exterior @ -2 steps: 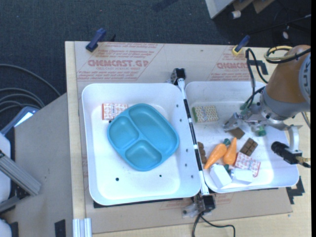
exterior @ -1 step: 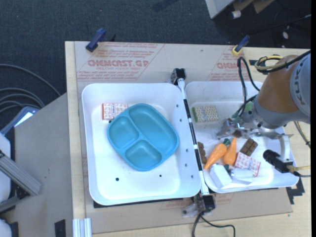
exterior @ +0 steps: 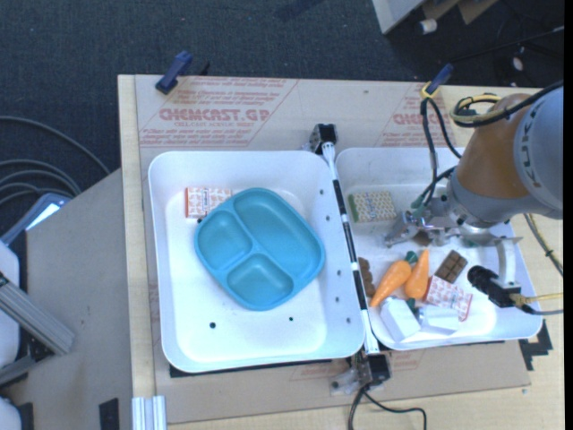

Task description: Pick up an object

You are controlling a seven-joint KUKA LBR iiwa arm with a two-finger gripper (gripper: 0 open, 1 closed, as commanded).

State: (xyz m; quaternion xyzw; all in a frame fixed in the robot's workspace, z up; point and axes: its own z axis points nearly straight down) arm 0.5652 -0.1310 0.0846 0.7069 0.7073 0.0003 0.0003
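My arm's wrist covers most of the gripper over the right bin, so I cannot tell its state. Just below it lie two toy carrots, a brown block and a red-printed packet; half-hidden white pieces sit lower.

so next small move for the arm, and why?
Probably a short drop straight down onto the toy carrots. The gripper hangs in the right bin just above them with nothing seen between its fingers, and the carrots are the nearest item below. The blue tray sits in the left bin, out of the way.
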